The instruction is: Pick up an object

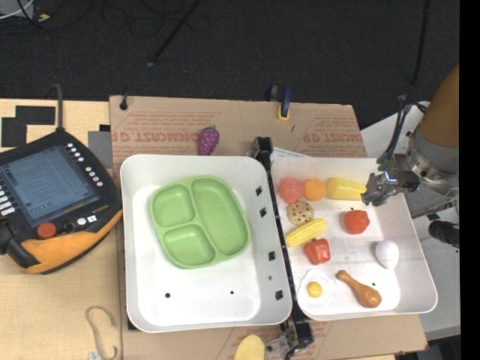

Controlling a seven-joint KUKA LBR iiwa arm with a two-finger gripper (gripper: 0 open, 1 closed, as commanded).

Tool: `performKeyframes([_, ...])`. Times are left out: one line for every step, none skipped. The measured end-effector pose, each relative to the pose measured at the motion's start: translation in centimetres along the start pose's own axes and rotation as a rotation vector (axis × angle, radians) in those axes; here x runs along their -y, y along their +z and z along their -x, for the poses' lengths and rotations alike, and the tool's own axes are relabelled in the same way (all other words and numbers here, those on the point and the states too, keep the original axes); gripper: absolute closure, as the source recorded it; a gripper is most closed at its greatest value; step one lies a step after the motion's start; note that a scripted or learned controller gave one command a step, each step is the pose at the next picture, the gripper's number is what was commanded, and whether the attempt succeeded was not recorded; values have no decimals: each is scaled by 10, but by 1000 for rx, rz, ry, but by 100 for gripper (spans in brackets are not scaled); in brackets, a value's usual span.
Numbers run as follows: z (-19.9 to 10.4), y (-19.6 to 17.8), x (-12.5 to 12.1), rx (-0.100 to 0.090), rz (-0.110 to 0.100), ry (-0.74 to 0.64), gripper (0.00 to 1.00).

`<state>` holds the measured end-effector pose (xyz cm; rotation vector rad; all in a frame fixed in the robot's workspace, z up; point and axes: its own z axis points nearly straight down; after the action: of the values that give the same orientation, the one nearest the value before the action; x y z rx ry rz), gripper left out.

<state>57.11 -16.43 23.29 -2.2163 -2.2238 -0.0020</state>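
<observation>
the likeliest object to be picked is judged to be the yellow block [344, 189], which lies in the upper part of the right bin [420, 276], right of centre in the frame. its long axis is laid left to right, and its right end is met by the pincer [373, 193], which is seen just beside it, touching or nearly so; which of the two cannot be told. the block therefore lies directly to the left of the pincer. whether the pincer is spread or pressed together cannot be told at this size, and nothing is seen to be held.

just left of the block an orange ball [314, 190] and a pink piece [291, 190] are set in a row. below the pincer a tomato [356, 220] is placed, with a cookie [300, 213], corn cob [306, 232], red pepper [317, 251], white egg [387, 254], fried egg [315, 289] and drumstick [359, 289] spread lower down.

the left bin [142, 276] carries a green divided tray [199, 222]. both bins are borne on cardboard [165, 130] over the worktop [52, 291], with a teach pendant [52, 201] at the left edge and dark floor above.
</observation>
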Motion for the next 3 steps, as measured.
performKeyframes([-56, 6, -13, -1, -2, -1, 100])
performKeyframes([-111, -4, -16, -1, -1, -1, 100])
performKeyframes([-169, -8, -22, 0, -2, -1, 100])
